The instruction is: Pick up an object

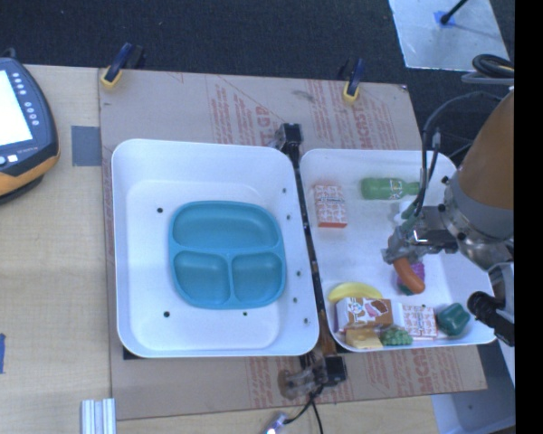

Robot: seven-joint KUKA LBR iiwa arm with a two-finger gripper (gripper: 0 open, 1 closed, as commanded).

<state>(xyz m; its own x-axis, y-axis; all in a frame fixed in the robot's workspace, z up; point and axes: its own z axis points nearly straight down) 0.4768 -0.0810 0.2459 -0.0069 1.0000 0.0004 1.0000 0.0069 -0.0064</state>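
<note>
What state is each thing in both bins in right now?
Blue plate: flat in the left bin, compartments bare.
Green bottle: lying on its side, far end of the right bin.
Small carton: lying flat, apart from the rest.
Carrot: lying just under the end effector.
Banana: resting against the snack box.
Teal block: in the near corner.

You can make out faint red print repeated across the brown cardboard sheet (253, 107) under both bins, but no letters resolve. The small cartons (329, 204) in the right bin (319, 269) carry printed faces, likewise too small for you to read. Nothing legible elsewhere.
</note>
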